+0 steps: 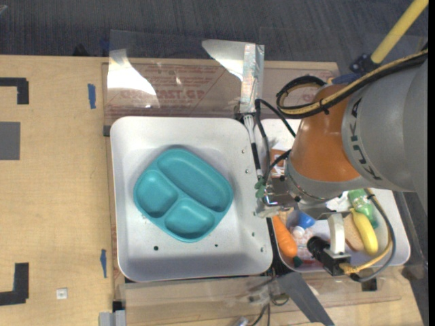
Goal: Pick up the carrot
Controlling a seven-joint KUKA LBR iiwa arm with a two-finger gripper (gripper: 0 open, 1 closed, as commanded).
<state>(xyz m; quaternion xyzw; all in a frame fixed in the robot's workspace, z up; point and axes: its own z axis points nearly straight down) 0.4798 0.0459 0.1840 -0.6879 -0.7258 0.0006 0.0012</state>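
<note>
While "KUKA" is showing on the arm (380,114), the gripper (299,216) is hanging beside the carrot (284,240); its state is unreadable.

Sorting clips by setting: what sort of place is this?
Likely a robotics lab test bench, not a kitchen: a grey and orange arm reaches over two white bins, one with a teal plate, one with toy food like a carrot.

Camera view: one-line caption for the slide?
KUKA arm hangs over the right bin beside the carrot; teal divided plate sits in the left bin.
</note>
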